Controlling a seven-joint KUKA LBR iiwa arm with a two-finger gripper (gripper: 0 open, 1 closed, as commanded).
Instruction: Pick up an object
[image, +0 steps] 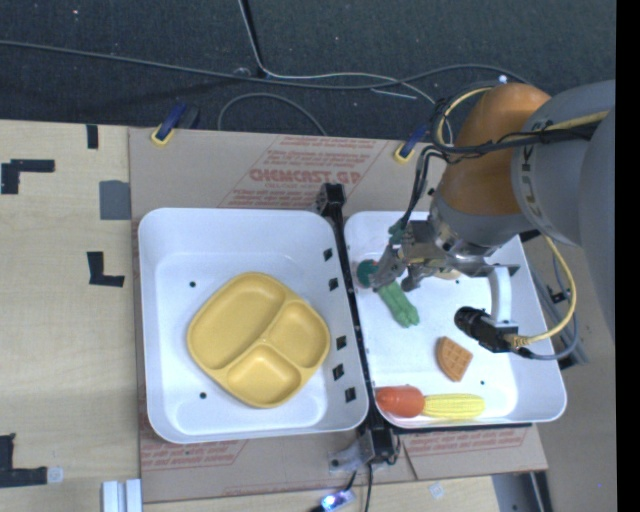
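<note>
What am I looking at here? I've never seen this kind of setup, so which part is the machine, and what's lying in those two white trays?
One camera looks down at a slant on a bench. The grey and orange robot arm reaches in from the right; its gripper hangs over the right bin, beside a green toy. That bin also has a waffle piece, a tomato and a corn cob. The left bin has a yellow divided plate. I cannot tell whether anything is held.

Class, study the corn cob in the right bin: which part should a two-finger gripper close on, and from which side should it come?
Probably the middle of the corn cob, from straight above. It lies flat along the near wall of the right bin, its left end touching the tomato, so fingers should span its narrow width.
</note>
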